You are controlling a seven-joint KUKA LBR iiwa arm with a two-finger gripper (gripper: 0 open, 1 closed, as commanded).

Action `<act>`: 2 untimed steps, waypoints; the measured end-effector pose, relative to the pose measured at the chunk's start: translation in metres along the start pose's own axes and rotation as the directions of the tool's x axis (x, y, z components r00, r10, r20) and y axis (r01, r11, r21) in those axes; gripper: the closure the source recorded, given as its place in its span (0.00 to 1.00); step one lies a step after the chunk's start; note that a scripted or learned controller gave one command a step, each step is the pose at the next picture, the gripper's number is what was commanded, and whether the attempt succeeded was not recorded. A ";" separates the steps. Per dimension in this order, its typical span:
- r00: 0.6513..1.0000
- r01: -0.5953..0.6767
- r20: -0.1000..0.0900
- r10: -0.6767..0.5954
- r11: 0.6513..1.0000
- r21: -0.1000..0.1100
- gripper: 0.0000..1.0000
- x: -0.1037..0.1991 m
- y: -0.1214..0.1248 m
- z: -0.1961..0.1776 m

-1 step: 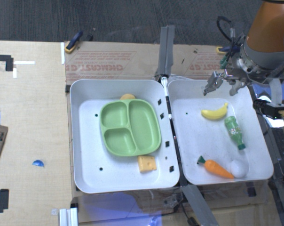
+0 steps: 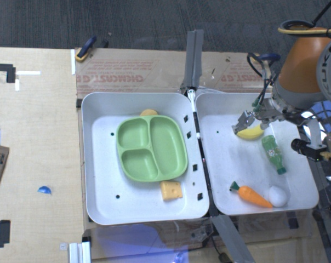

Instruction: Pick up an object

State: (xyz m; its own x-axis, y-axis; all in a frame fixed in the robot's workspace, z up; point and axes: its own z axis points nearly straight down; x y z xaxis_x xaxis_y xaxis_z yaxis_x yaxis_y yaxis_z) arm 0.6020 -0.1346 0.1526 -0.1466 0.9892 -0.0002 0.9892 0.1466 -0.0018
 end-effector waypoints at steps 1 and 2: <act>0.999 0.050 0.001 -0.050 0.999 -0.002 0.00 -0.055 -0.005 0.061; 0.999 0.047 0.002 -0.047 0.999 -0.004 1.00 -0.056 -0.004 0.051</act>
State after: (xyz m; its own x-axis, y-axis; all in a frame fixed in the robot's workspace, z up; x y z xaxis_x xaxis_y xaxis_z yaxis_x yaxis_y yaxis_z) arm 0.6059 -0.1907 0.1018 -0.1930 0.9812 -0.0021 0.9812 0.1930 0.0025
